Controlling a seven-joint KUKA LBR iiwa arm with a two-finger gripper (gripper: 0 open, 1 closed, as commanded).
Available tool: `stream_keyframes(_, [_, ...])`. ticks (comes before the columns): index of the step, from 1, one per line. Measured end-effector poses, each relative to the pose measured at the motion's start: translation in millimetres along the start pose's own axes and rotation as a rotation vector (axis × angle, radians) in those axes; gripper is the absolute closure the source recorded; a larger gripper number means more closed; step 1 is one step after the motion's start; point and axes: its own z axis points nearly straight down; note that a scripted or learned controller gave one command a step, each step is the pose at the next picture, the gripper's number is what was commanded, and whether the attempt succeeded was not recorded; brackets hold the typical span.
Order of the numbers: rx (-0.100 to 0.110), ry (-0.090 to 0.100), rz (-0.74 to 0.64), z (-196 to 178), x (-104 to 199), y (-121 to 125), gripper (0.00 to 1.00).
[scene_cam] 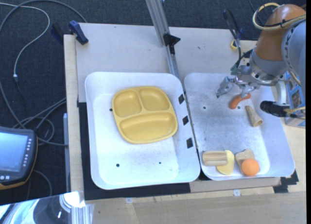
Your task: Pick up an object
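In the right bin (pixel 214 126), my gripper (pixel 234 91) hangs low over the far side, open, its two fingers spread apart. A small orange carrot-like piece (pixel 236 102) lies on the bin floor just in front of the fingertips and is not held between them. A tan cylinder (pixel 253 116) lies to its right. At the near edge of this bin sit a beige bun (pixel 214 158), a yellow wedge (pixel 226 168), a brown chunk (pixel 243 156) and an orange ball (pixel 250 167).
The left bin (pixel 102 164) holds a yellow divided plate (pixel 144 114). A metal pole (pixel 158 9) slants up from the gap between the bins. The grey arm with its orange band (pixel 279 21) enters at the upper right. Cables lie on the floor to the left.
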Motion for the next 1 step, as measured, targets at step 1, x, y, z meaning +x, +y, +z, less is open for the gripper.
stream_keyframes(1, [-0.023,-0.005,-0.003,20.8,0.2,6.3,0.0])
